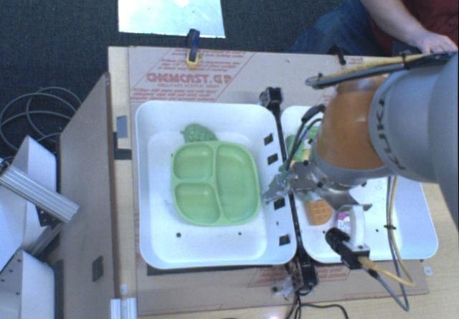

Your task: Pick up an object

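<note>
A light green divided plate [215, 183] lies in the left bin [154, 239]. Behind it, touching its far rim, sits a small darker green object [196, 133]. In the right bin [416, 239] I see an orange waffle-like piece [318, 211], a pink and white item [345, 223] beside it, and a yellow-green thing [296, 144] half hidden by the arm. My gripper [282, 188] hangs low over the divider between the bins, beside the plate's right edge, mostly covered by the wrist.
The grey arm with its orange band [348, 131] covers most of the right bin. Black clips [272, 97] mark the divider. A person [401, 2] sits at the far right. Cables [387, 274] trail at the front.
</note>
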### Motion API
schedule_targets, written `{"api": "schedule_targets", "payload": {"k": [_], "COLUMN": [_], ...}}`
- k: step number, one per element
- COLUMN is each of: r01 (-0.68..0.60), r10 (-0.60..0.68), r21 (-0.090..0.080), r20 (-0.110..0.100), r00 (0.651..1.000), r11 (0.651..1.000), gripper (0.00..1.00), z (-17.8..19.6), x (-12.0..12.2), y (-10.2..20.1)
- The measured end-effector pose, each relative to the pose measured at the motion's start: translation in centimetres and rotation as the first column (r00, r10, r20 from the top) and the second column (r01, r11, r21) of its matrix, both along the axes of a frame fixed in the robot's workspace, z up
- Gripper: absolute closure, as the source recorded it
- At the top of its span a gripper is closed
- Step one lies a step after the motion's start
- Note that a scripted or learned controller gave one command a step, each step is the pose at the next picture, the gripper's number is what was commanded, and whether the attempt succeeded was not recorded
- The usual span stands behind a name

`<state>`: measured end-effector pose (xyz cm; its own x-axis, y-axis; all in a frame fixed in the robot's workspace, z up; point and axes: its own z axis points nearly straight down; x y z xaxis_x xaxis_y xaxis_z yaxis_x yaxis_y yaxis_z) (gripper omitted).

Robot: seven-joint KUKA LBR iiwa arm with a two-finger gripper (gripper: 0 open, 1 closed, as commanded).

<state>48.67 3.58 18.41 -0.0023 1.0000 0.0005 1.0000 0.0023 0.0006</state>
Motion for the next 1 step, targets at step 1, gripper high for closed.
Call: {"api": "schedule_targets", "payload": {"k": [1], "r01": [0.007], "r10": [-0.007], "r21": [-0.004], "r20": [0.003], "r00": [1.000], "r11": [1.000], "gripper": [0.00], "z": [0.06], "x": [2.39], "y": [-6.87]}}
